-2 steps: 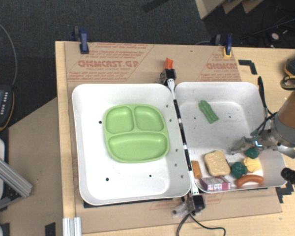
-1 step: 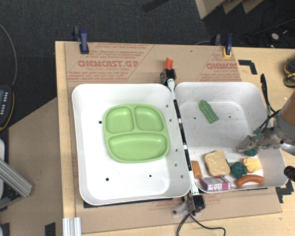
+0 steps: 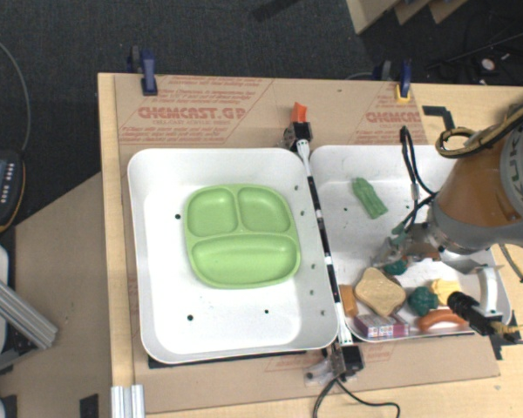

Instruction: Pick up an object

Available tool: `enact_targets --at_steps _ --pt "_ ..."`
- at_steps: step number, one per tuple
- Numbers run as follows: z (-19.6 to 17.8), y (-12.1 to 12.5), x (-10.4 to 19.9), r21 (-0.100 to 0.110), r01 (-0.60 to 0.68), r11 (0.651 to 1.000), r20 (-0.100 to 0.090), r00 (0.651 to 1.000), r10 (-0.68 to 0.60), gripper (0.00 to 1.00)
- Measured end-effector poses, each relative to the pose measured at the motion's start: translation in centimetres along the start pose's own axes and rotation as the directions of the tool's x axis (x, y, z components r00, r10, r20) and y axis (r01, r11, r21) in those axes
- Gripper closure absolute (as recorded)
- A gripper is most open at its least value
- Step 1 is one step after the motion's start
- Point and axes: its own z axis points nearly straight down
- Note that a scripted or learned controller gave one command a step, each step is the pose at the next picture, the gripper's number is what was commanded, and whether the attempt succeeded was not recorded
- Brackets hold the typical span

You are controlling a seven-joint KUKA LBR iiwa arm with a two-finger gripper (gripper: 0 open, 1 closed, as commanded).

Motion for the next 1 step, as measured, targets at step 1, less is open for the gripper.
enact_targets --at_steps 1 --pt "-10.61 4.18 9.12 -0.013 0.002 1.000 0.004 1.000 -0.002 1.00"
